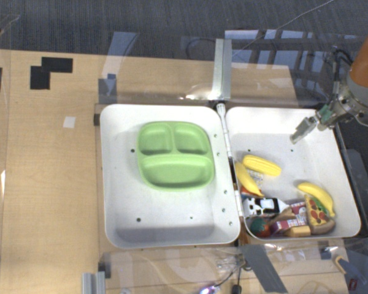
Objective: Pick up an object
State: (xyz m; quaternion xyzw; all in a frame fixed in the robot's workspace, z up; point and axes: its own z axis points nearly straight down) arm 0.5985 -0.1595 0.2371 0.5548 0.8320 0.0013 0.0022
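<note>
The right bin (276, 133) holds toy food near its front: a yellow corn-like piece (262, 165), a banana (246, 180) along the left wall, a second banana (318, 195) at the right, a pizza slice (319, 216), and a black-and-white item (260, 206) among several small pieces in the front corner. My gripper (306, 127) hangs over the bin's back right area, apart from all the toys, with nothing between its fingers. Whether the fingers are parted is unclear.
The left bin (119, 164) holds a green divided plate (175, 154). A metal divider post (222, 72) stands between the bins at the back. The arm's orange band (365, 63) sits at the right edge. The wooden bench (43, 176) extends to the left.
</note>
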